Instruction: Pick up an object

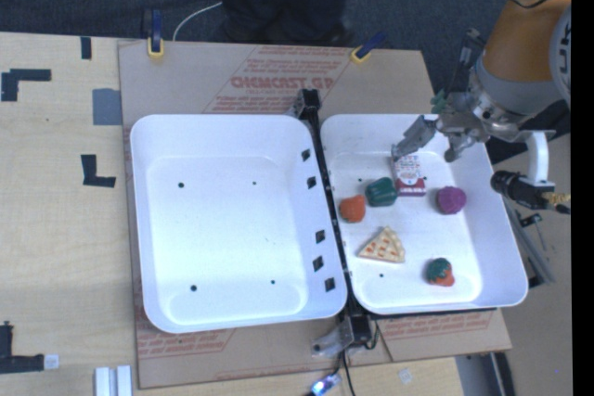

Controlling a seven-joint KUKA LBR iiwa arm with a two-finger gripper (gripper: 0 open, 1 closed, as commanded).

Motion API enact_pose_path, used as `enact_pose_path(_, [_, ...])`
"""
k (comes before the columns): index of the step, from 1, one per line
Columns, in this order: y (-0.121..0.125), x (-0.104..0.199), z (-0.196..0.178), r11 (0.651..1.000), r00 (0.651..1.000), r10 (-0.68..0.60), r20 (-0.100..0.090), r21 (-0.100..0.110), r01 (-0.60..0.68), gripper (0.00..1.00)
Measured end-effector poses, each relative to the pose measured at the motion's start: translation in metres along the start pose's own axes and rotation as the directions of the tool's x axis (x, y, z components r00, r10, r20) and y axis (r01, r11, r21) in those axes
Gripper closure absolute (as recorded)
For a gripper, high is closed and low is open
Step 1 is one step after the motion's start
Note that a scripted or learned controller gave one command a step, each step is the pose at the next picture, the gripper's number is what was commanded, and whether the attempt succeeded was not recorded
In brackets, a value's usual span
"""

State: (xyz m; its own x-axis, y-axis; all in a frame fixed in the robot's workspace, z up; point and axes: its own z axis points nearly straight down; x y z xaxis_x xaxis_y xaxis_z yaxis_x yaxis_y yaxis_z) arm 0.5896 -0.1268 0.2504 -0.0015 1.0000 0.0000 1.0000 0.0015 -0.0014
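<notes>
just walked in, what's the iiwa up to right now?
The arm reaches in from the right with its gripper open over the right bin, just above a small white and red carton. Nothing is between its fingers yet. Also in that bin: a green piece, an orange piece, a purple piece, a pizza slice and a red and green piece.

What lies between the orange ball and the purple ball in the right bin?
In the camera view, a green piece and a small red-and-white packet sit between the orange ball and the purple ball.
</notes>
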Motion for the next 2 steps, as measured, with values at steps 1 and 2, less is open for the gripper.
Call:
enact_pose_path(1, [0.025, 0.068, -0.017, 1.000, 1.000, -0.006, -0.001, -0.002, 0.006, 0.00])
enact_pose_path(2, [0.070, 0.079, -0.158, 1.000, 1.000, -0.003, 0.002, -0.019, 0.003, 0.00])
